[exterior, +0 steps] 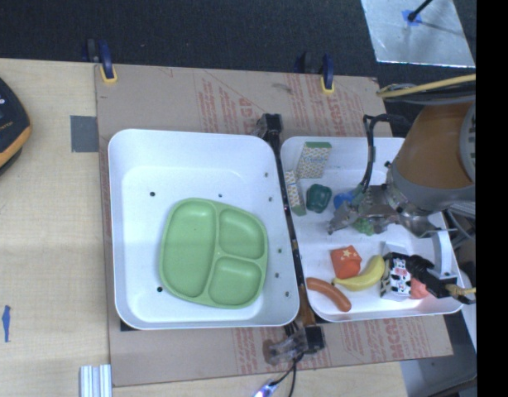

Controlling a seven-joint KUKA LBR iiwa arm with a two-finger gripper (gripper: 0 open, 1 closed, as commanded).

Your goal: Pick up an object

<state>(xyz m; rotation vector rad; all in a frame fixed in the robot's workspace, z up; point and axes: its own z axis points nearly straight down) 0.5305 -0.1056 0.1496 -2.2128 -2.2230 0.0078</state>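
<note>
Two white bins sit side by side on the surface. Left bin (130, 222) holds a green divided plate (213, 253). Right bin (353, 309) holds a green block (318, 197), red cube (346, 261), sausage (328, 294), banana (363, 275) and cow toy (396, 276). Gripper (357, 218) hovers low above the bin's middle; whether its fingers are clenched cannot be told.

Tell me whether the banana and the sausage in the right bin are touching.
Cannot tell. In the camera view the banana left tip sits right above the sausage, too close to show contact or a gap plainly.
</note>
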